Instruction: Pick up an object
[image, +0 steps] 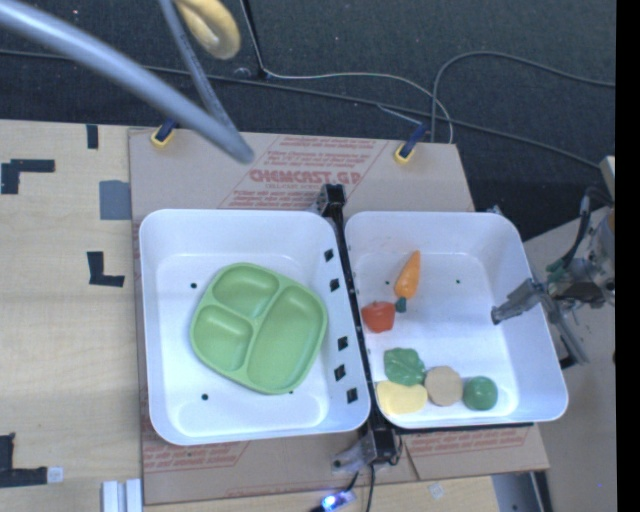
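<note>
Gripper (508, 306) hangs at the right wall of the right bin (500, 235), a dark grey tip poking in over the rim from the arm's side; the view is too small and blurred there to tell how it is set, and nothing shows in its grasp. Taking the right bin as the landmark, the candidates for a pick all lie inside it. An orange carrot (408, 273) lies near the bin's middle, tilted, with a small red tomato-like piece (378, 317) just below and left of it, close to the bin's left wall. Along the bin's near edge sit four more toys in a row: a green leafy piece (403, 365), a pale yellow piece (401, 398) just under it, a tan round piece (443, 386) beside them, and a green ball (480, 392) nearest the bin's near right corner. The left bin (170, 230), beside the right bin's left wall, carries a green divided plate (260, 327). These look like light, hard plastic play foods, so weight should be no trouble, but smooth rounded skins may slip out of a pinch. The carrot seems the best target: it lies apart from the others and is narrow, so closing across its middle, square to its long axis, should hold. The round pieces crowd each other and would likely roll away.
</note>
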